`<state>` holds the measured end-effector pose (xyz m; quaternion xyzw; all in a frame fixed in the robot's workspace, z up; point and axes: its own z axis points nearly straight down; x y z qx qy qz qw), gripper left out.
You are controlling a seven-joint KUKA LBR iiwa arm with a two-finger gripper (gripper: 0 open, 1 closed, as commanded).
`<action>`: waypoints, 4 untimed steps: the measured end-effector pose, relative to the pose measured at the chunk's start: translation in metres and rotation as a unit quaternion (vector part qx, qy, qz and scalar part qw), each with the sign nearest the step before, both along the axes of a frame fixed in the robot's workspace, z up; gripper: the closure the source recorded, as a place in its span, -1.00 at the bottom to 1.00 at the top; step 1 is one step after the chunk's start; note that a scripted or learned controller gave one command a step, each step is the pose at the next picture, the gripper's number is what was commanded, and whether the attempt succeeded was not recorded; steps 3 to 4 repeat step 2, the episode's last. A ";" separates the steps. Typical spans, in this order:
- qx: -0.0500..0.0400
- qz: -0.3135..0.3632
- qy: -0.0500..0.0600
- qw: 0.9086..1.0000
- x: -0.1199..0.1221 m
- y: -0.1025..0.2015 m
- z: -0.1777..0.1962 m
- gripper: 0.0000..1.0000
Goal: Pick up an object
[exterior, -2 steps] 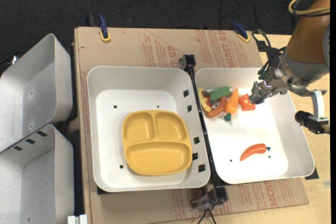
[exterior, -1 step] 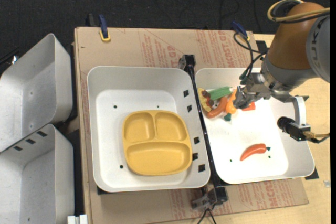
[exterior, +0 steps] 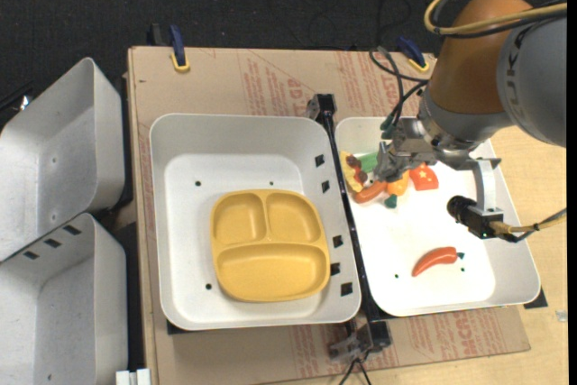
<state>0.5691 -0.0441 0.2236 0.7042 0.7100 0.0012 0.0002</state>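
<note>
Several small toy foods lie in the right white bin (exterior: pixel 505 279). A red chili pepper (exterior: pixel 435 260) rests alone near the bin's front. At the bin's back left a cluster holds a red piece (exterior: pixel 424 178), an orange piece (exterior: pixel 370 191), a yellow piece (exterior: pixel 351 180) and a small green bit (exterior: pixel 392 202). My gripper (exterior: pixel 393 165) hangs down from the grey and orange arm (exterior: pixel 478 59), right over this cluster and low against it. The wrist hides part of the cluster.
The left white bin (exterior: pixel 180 149) holds a yellow divided plate (exterior: pixel 269 245). A black divider (exterior: pixel 341 194) runs between the bins. A black fitting with a cable (exterior: pixel 471 215) sits over the right bin. Two tilted white bins (exterior: pixel 54 158) stand off the bench at left.
</note>
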 end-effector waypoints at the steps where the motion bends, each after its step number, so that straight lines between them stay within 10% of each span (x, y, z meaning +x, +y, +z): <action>1: 0.000 0.000 0.002 1.000 -0.002 0.054 -0.007 1.00; 2: 0.000 0.000 0.002 1.000 -0.011 0.104 -0.008 1.00; 4: 0.000 0.000 0.002 1.000 -0.011 0.104 -0.008 1.00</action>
